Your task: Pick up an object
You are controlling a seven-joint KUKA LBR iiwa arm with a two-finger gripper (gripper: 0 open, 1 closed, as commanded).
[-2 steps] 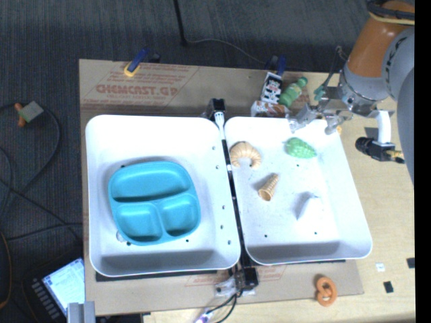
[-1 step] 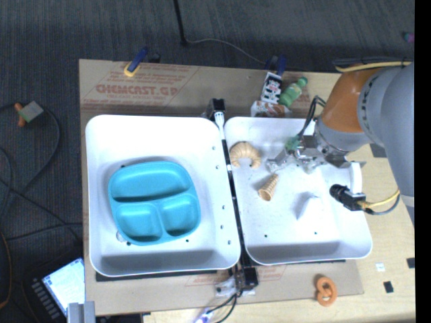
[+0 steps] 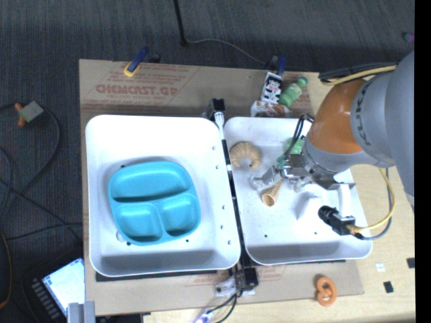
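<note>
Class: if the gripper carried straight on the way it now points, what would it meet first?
The gripper points down and left in the right bin. Most likely it would first meet the cone just beneath it, though depth is unclear from above.

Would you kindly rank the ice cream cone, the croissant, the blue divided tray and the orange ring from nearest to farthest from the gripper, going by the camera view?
1. Ice cream cone, right bin, just below-left of the gripper.
2. Croissant, right bin, up-left.
3. Orange ring, on the bench below the right bin.
4. Blue divided tray, left bin.
</note>
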